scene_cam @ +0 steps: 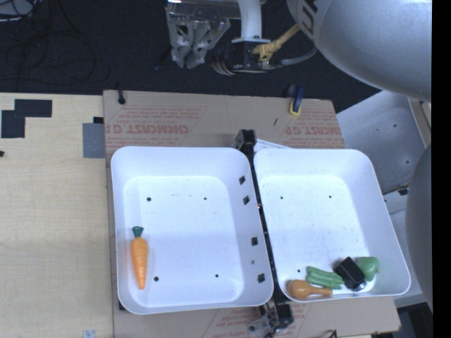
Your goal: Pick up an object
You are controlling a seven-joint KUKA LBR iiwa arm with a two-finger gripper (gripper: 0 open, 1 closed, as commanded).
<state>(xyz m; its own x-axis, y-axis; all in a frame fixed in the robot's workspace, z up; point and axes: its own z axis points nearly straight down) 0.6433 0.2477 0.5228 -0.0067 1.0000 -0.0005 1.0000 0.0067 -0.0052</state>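
An orange toy carrot (139,261) with a green top lies in the front left corner of the left bin (176,157). In the front right corner of the right bin (317,159) sit a green pod (324,277), a small black block (350,273), a green piece (368,264) and a tan pear-shaped toy (308,289), all packed close together. My gripper (192,48) hangs high at the top of the view, beyond the far edge of the bench and far from both bins. Nothing shows under it.
The two bins stand side by side on a cardboard sheet (211,122), joined by a black divider strip (254,210). A blue-and-yellow clamp (295,100) sits at the sheet's far edge. The grey arm (366,27) spans the upper right.
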